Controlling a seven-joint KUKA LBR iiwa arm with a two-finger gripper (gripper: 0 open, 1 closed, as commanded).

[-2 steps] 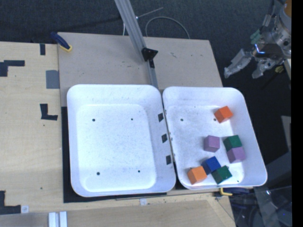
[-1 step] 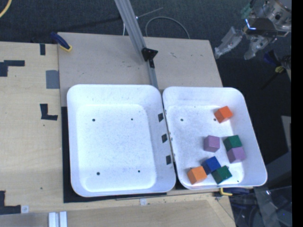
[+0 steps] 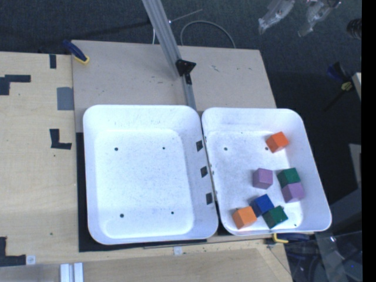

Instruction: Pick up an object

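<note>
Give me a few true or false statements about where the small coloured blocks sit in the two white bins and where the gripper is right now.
1. All the small coloured blocks lie in the right-hand white bin. True.
2. The two-finger gripper is down inside a bin. False: it hangs up at the top right, beyond both bins.
3. One small orange block lies apart from the rest, toward the far side. True.
4. The small blue block is alone in the left-hand white bin. False: it sits in the right-hand bin, between an orange block and a green block.
5. There are two purple blocks. True.
</note>
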